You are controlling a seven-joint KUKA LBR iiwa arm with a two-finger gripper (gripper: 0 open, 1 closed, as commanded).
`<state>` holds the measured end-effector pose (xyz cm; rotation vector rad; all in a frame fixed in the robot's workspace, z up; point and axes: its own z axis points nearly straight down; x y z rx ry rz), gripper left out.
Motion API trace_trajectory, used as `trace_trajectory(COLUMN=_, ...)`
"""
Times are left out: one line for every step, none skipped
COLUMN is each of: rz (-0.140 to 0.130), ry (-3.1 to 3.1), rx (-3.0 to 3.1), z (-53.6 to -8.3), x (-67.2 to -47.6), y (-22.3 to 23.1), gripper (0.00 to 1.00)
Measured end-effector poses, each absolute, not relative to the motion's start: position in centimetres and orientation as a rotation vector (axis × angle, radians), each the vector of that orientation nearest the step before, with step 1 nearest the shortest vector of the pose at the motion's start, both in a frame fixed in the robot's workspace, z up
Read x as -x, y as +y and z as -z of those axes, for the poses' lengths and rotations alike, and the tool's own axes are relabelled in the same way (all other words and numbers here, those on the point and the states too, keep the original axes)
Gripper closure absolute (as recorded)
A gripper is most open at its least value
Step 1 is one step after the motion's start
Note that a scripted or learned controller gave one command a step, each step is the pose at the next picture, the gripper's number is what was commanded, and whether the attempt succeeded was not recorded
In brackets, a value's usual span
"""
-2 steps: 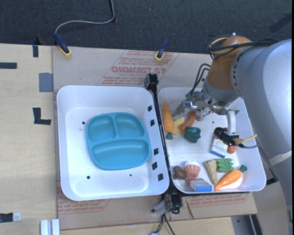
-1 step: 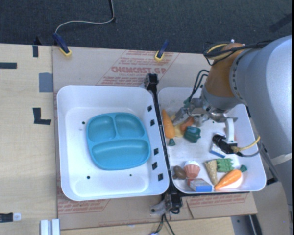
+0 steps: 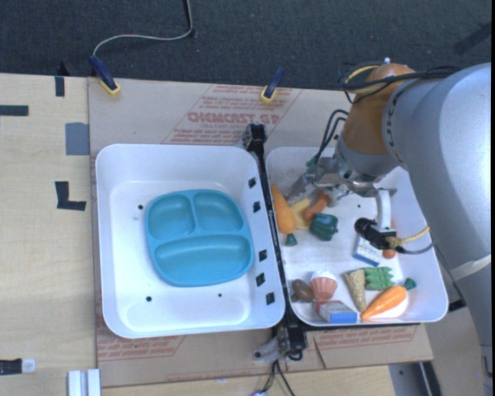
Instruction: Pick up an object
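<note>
- Toy food pieces, the things to be picked, all lie in the right bin [image 3: 330, 258]. At least nine can be counted, though those under the wrist are partly hidden.
- One bench [image 3: 33, 221] carries everything, with a cardboard sheet [image 3: 223, 118] under the bins. Its left part is bare except for black tape marks, so the open room is there.
- One grey arm [image 3: 454, 155] comes in from the right and covers the right bin's far right edge.
- Two white bins stand side by side, their inner rims touching along a black clip strip. The left bin [image 3: 107, 246] has bare floor all round its contents.
- One blue divided plate [image 3: 200, 236] lies flat in the middle of the left bin, clear of every wall.
- One pincer [image 3: 318, 186] is low over the right bin's upper left part, among the pieces. I cannot tell whether it is wide or narrow, or whether it holds anything.
- Near edge of the right bin: an orange carrot [image 3: 388, 301] in the corner, then a tan wedge [image 3: 356, 287], a pink shell shape [image 3: 323, 287] and a brown piece [image 3: 301, 289]. They are crowded close together.
- By the dividing rim lies an orange piece [image 3: 285, 214], with a dark green piece [image 3: 324, 226] just beside it.
- Two yellow clamps [image 3: 106, 77] grip the cardboard's far edge.
</note>
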<state>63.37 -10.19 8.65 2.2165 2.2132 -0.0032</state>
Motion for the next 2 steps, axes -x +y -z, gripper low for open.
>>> trace_trajectory(rz=0.000, ry=2.216, rx=-2.217, z=-9.7, x=-63.4, y=-10.0, gripper=1.00)
trace_trajectory(rz=0.001, ry=2.223, rx=-2.221, z=-18.4, x=-57.4, y=-8.2, gripper=1.00)
